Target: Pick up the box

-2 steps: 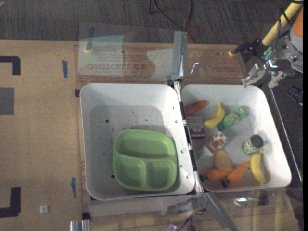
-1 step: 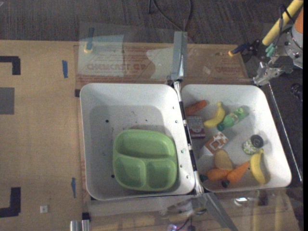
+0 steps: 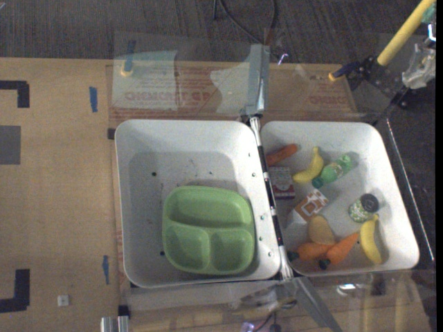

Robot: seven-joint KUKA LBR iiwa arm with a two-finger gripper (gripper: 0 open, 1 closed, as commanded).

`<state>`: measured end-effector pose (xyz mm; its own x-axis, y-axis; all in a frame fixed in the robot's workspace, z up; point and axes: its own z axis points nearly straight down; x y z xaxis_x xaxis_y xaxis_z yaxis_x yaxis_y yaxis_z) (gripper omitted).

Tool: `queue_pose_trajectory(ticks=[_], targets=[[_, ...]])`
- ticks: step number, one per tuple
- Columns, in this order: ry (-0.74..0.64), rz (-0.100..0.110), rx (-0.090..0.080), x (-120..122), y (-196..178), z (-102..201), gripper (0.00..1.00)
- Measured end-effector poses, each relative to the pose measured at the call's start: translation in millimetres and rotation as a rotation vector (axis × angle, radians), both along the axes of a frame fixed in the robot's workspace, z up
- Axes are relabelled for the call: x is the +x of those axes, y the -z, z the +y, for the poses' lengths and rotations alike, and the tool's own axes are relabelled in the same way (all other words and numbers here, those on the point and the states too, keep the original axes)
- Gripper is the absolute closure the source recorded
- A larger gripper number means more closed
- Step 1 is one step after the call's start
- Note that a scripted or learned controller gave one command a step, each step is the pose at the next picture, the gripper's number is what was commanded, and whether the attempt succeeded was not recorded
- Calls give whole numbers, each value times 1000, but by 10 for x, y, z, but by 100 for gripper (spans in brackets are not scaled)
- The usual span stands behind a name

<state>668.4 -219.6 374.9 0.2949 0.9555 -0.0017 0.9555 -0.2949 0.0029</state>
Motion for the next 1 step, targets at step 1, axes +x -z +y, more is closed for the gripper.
queue_pose_trajectory(ticks=[1], targets=[[599, -1, 2, -11, -609, 116, 100]])
